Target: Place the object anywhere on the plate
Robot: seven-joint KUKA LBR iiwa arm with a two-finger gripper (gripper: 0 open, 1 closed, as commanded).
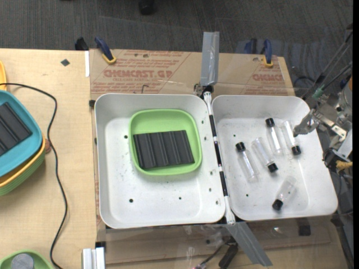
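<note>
At right bin edge, pincer hovering near vials; opening state: cannot tell. Advising centring over single vial, descending vertically before carrying to plate.

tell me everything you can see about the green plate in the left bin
The green plate is a shallow, rounded-square dish in light green, plastic by the look of it, with a raised rim. It lies flat and upright on the floor of the left white bin, toward the bin's upper middle. A dark grey ribbed insert lies in its well, covering most of it and slightly askew. Nothing else touches it.
</note>
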